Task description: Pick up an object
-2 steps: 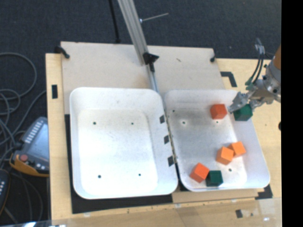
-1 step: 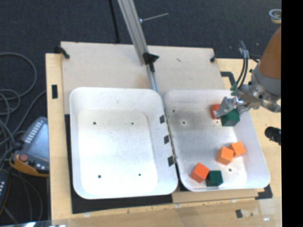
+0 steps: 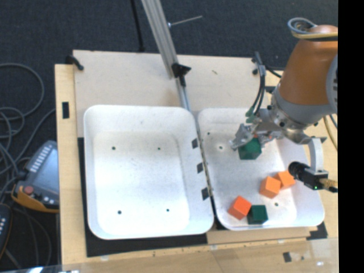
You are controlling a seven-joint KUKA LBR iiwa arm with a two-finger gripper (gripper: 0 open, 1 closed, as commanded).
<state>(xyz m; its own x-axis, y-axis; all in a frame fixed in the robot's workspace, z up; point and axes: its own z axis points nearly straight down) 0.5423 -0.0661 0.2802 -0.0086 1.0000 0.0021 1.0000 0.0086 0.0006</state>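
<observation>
My gripper hangs over the upper middle of the right bin, reaching in from the right below the orange band of the arm. A dark green block sits between its grey fingers, and the gripper is shut on it. Whether the block rests on the bin floor or is lifted off it is unclear. Part of the block's top is covered by the fingers.
Also in the right bin are two orange blocks at the right, and another orange block beside a second green block near the front rim. The left bin adjoins it. An aluminium post rises behind the bins.
</observation>
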